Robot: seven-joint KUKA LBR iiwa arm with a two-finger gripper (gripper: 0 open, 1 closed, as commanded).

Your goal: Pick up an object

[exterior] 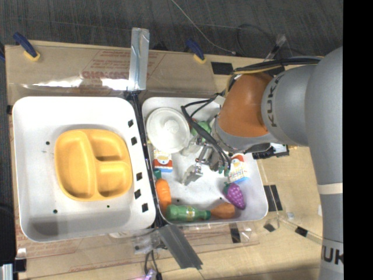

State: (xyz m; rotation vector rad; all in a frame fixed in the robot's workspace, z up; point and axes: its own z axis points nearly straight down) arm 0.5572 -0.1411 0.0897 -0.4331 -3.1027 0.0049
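The gripper point(197, 167) hangs low in the right bin point(256, 212), over bare white floor, with nothing between its 2 fingers; whether they stand spread or closed I cannot tell. The nearest pickable thing looks to be the carton point(163, 163), just left of it, its long axis running up-down. The carrot point(163, 194) lies down-left, the green bottle point(187, 213) below, lying left-right, the grapes point(235, 195) down-right. A short leftward shift seems needed.
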